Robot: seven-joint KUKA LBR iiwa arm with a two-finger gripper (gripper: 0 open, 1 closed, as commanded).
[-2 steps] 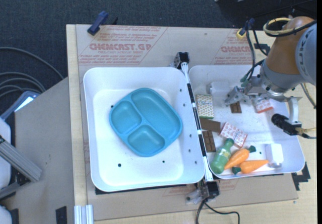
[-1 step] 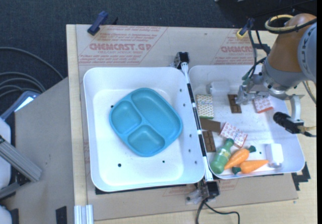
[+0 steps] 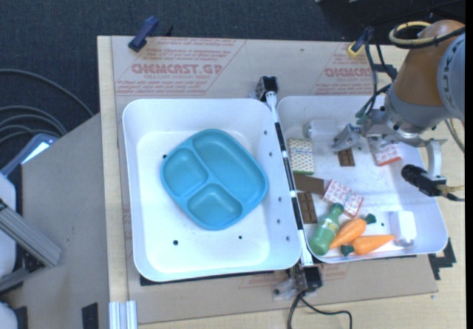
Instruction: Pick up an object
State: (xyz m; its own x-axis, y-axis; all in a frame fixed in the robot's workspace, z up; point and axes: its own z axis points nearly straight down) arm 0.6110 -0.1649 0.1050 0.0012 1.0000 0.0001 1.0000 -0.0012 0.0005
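Note:
My gripper (image 3: 350,138) hangs low over the back of the right bin (image 3: 432,211), at the end of the grey arm with the orange band (image 3: 429,69). A small brown block (image 3: 346,159) lies on the bin floor just below it. Along the bin's front sit a green bottle (image 3: 325,231) and two orange carrots (image 3: 347,232) (image 3: 373,245). A red-and-white packet (image 3: 344,197) lies mid-bin, and another (image 3: 385,154) lies beside the gripper's right side. Nothing can be seen held in the gripper.
The left bin (image 3: 148,231) holds a blue divided plate (image 3: 214,178). Against the divider in the right bin lie a pale cracker packet (image 3: 301,156) and brown bars (image 3: 306,198). A white block (image 3: 403,225) sits front right. A black cable part (image 3: 420,180) hangs from the arm.

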